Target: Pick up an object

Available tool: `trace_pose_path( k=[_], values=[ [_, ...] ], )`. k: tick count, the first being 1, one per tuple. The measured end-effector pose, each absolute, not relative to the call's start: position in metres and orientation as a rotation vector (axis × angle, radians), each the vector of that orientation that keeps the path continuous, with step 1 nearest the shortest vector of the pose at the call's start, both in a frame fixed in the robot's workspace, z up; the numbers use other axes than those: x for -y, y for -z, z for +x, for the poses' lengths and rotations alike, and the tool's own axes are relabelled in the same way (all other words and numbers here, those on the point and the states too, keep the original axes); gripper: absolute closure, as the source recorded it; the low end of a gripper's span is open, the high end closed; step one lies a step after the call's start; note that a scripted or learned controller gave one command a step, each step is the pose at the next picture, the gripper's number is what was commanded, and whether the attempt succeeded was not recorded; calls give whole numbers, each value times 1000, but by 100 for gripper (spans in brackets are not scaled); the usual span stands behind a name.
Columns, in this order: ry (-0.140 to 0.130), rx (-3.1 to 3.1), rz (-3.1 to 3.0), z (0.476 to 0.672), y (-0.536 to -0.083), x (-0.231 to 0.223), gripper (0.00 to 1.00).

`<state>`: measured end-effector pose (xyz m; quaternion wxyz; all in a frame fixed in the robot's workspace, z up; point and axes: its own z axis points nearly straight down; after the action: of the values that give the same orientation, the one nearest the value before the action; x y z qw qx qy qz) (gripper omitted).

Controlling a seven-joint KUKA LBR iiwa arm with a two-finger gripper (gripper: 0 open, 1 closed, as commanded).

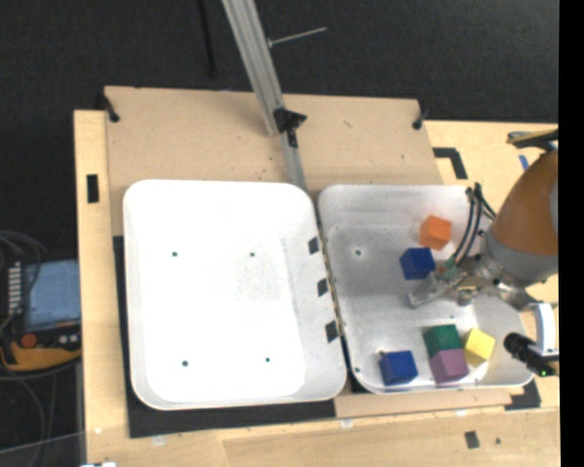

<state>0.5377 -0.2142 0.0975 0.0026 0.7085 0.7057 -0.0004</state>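
Over the right bin (pixel 370 212), the gripper (pixel 446 285) hangs low; whether it is open or closed I cannot tell. A blue cube (pixel 418 263) sits just up-left of it, an orange cube (pixel 435 231) beyond.

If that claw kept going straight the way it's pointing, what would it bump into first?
The gripper points left and slightly down in the camera view, over bare floor of the right bin. Probably that floor first; the blue block sits just beside its line. Height is unclear.
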Motion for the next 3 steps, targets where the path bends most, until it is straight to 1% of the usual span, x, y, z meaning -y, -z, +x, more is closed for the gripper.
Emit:
trace_pose_path(
  k=[1, 2, 3],
  values=[
    [-6, -2205, 2226, 539, -110, 215, 100],
    [-6, -2218, 2214, 538, -174, 215, 100],
    [-6, -2222, 2211, 544, -222, 208, 100]
  ],
)
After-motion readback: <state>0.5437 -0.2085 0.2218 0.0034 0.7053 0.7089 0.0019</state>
